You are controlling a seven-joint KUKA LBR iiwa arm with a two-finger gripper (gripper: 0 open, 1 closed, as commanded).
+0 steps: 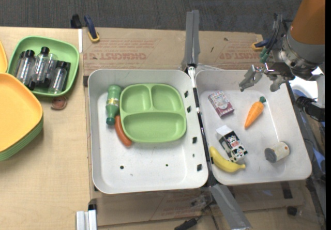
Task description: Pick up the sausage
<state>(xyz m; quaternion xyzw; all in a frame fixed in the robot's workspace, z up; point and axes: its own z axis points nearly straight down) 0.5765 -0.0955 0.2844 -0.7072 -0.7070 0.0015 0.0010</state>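
The small orange-red toy sausage (123, 132) lies in the left white bin (150, 172), tucked against the left edge of the green three-compartment plastic plate (153, 111), with the green toy bottle (112, 103) just above it. I judge it light, smooth and a little slippery, probably hollow plastic; I would take it across its middle, though the plate crowds one side. My fingers (264, 80) stand apart with nothing between them, over the far edge of the right white bin (295, 167), which holds an orange carrot (254, 113), a yellow banana (226, 162), a pink packet (221, 104), a black-and-white carton (231, 144) and a beige cylinder (276, 152).
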